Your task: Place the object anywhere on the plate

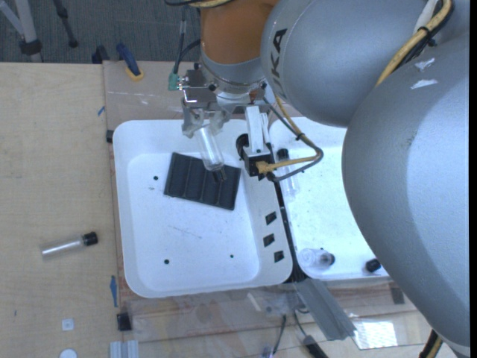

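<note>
Gripper [203,129] largely masked by grey wrist [231,66], open or closed state indiscernible; clear black-tipped tube [210,154] slanting beneath it onto ribbed black rectangular plate [190,181] directly below, in glossy white bin [149,274].

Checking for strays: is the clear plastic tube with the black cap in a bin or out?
Out: the clear black-capped tube lies on its side on the wooden bench, left of the left white bin.
</note>
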Tool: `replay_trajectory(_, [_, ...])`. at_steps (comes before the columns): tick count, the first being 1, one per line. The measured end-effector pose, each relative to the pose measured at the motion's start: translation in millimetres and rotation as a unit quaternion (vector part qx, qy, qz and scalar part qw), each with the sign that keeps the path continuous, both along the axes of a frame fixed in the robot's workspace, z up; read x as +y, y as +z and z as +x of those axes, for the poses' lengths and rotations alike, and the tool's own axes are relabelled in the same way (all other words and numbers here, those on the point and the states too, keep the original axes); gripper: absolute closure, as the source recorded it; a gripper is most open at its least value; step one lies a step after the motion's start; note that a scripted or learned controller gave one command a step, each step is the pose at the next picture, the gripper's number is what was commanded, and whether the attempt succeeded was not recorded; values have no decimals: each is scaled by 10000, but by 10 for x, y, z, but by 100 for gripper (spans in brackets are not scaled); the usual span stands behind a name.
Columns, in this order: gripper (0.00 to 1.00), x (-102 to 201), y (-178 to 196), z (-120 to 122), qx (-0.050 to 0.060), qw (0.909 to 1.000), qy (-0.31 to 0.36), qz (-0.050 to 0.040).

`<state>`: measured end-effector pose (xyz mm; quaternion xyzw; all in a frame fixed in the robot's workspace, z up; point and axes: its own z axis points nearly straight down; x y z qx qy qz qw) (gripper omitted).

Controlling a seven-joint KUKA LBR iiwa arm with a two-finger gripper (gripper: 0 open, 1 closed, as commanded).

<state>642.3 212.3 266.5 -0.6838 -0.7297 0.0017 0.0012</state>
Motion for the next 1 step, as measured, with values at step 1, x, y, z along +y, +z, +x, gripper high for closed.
replay_trajectory(1, [100,-83,1688,170,-27,9951,983,3])
